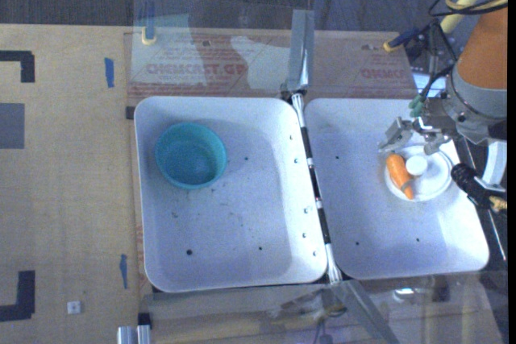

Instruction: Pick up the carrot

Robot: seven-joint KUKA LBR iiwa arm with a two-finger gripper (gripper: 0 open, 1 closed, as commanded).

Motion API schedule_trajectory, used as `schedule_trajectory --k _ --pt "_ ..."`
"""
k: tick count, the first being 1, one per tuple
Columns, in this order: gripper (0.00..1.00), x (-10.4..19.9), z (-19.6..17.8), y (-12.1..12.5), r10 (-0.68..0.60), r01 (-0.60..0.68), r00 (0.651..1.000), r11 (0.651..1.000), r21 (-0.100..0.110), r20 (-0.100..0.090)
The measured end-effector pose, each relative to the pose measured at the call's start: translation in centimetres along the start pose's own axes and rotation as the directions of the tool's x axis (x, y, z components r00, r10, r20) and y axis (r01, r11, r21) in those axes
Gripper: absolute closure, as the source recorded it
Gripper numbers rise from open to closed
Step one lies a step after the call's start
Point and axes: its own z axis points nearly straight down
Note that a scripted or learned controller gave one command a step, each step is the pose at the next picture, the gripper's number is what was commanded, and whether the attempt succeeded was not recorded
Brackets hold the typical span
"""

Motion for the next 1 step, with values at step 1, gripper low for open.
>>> schedule_trajectory --k 1 --pt "0.0 -4.34 8.26 1.89 -0.095 0.095 0.995 0.995 -0.001 0.001"
